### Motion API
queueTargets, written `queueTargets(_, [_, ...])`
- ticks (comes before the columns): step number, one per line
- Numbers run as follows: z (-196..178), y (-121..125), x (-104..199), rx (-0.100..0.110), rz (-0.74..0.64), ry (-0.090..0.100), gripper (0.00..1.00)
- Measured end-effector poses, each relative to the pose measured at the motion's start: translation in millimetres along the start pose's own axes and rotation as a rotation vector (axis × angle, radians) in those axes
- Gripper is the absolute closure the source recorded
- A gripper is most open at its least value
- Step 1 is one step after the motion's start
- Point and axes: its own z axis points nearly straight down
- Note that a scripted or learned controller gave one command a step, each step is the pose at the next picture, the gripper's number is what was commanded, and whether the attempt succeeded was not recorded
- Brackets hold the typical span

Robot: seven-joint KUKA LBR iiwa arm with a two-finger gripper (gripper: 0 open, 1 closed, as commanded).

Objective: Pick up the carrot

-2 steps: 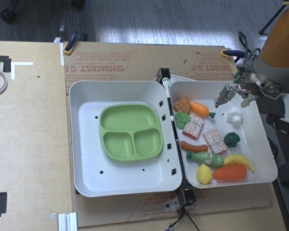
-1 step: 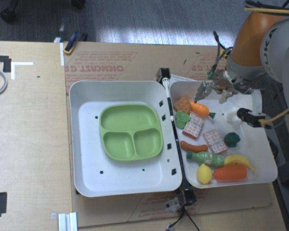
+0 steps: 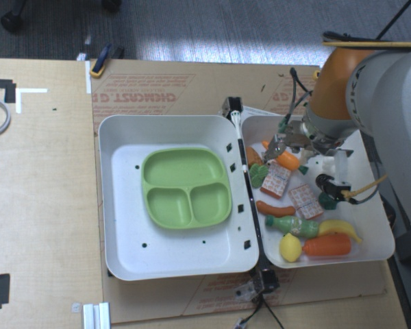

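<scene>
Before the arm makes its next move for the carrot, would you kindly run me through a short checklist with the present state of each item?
1. Carrot in view, near the front of the right bin: ok.
2. Gripper over the carrot: not ok; it sits further back, above a small orange piece.
3. Carrot between the gripper's fingers: not ok.
4. Finger opening: cannot tell.
5. Room around the carrot: not ok; banana and lemon crowd it.
6. Green plate in the left bin, away from the work: ok.
</scene>
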Motion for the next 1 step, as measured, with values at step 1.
queueTargets(1, [-8.5,-1.7,-0.3,0.009,0.002,0.001,1.0])
